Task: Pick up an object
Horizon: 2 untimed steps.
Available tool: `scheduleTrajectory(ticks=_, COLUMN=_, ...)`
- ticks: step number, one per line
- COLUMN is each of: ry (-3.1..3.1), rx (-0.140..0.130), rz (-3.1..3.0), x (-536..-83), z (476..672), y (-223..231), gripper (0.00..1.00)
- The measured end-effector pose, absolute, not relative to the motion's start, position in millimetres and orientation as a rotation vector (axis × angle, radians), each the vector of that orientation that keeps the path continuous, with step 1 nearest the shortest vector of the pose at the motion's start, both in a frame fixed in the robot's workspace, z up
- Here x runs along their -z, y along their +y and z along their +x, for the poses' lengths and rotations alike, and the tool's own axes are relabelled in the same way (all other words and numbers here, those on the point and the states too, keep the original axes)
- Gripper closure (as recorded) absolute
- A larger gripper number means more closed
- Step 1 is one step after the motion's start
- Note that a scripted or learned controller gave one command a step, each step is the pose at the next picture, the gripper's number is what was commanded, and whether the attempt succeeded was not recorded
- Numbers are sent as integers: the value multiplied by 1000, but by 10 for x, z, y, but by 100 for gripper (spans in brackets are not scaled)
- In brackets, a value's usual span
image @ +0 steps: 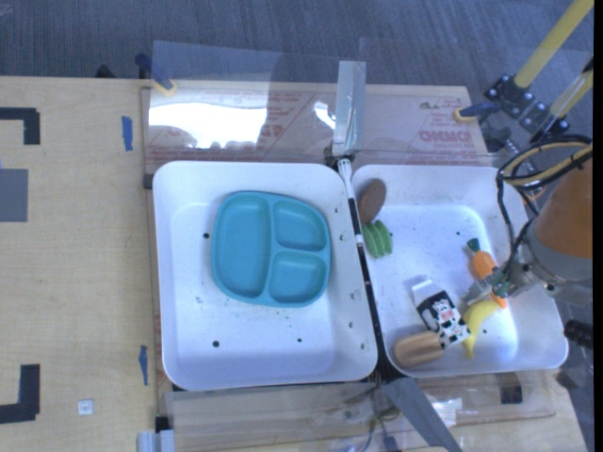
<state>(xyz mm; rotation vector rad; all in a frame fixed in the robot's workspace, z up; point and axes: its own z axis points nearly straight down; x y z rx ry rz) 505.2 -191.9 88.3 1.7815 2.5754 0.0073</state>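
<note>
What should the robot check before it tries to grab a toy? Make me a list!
1. Toys within reach in the right bin: ok, banana, carrot, cow are there.
2. Gripper over a toy: ok, it sits by the banana's top end.
3. Toy between the fingers: cannot tell.
4. Banana free of neighbours: not ok, the cow touches it.
5. Blue tray out of the way: ok, it lies in the left bin.

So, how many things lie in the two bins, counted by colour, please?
Blue: 1, the divided plate
Brown: 2, the oval piece and the bread roll
Green: 1, the ridged toy
Orange: 1, the carrot
Yellow: 1, the banana
Black and white: 1, the cow toy
Total: 7
</note>
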Motion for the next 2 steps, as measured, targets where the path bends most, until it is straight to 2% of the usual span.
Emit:
scheduleTrajectory(ticks=1, ry=2274, rx=-12, rz=2156, x=-881, z=5793, y=-1425, gripper=100)
scheduleTrajectory(ticks=2, ry=2274, rx=-9, rz=2157, x=-872, z=5783, y=-1430, gripper=0)
